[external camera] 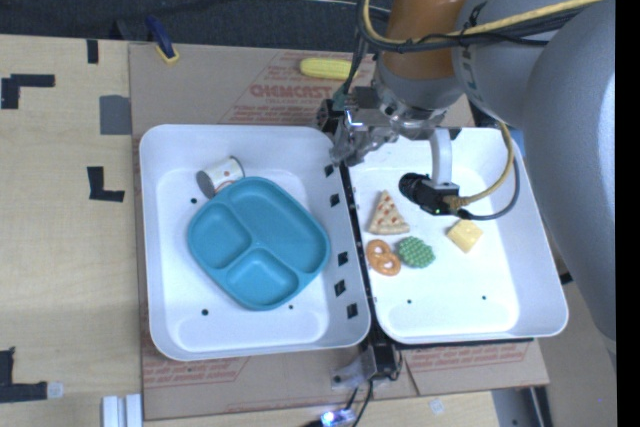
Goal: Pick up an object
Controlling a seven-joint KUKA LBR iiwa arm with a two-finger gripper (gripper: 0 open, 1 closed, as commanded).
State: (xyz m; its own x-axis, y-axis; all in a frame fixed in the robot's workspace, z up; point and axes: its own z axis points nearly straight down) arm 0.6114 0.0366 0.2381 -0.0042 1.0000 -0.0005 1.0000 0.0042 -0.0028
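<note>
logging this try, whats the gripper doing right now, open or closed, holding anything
gripper: cannot be told, it sits over the divide between the two bins, near their far edge.

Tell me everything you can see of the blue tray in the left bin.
The blue tray is a rounded, glossy, plastic-looking plate with three compartments. It lies flat, turned at an angle, near the middle of the left bin. A small white cup on its side lies at its upper-left edge; whether they touch is unclear.

Right bin's (530, 315) far corner (behind arm (500, 15)); claw (350, 130) fingers indistinct.
</note>
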